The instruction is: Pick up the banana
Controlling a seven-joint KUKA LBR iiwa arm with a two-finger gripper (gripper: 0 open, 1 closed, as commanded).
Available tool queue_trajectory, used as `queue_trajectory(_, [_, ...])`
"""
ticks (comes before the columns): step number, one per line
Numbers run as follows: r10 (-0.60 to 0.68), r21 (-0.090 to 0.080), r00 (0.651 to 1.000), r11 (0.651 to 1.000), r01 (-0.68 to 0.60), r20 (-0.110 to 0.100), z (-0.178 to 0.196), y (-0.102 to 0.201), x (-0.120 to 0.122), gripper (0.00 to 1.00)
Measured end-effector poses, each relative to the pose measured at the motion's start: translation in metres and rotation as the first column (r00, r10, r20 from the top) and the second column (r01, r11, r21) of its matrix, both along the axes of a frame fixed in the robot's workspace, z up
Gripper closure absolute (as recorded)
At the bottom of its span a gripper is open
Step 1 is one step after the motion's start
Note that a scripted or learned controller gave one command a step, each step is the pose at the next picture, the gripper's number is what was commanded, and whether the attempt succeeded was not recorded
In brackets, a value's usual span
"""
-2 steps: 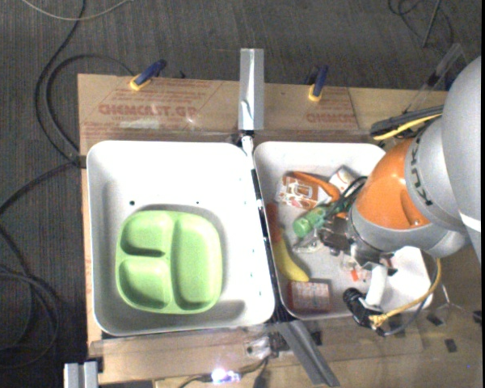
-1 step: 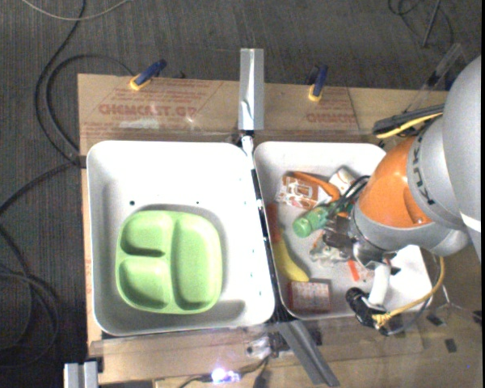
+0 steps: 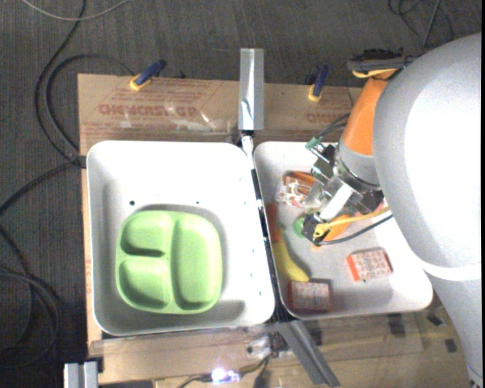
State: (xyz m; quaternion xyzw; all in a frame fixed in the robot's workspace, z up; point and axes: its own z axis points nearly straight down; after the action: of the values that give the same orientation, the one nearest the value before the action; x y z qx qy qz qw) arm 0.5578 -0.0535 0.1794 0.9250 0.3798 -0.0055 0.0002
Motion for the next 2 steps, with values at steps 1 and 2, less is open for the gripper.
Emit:
queue_trajectory(1, [-0.075,0.001,0.997,0.997,0.075,-0.001,0.04,-0.0518,-0.0746,1.0])
queue_trajectory(2, [-0.074,0.001,0.997,0.997,0.074,-0.001,0.0399,-0.0513,-0.0746,0.0])
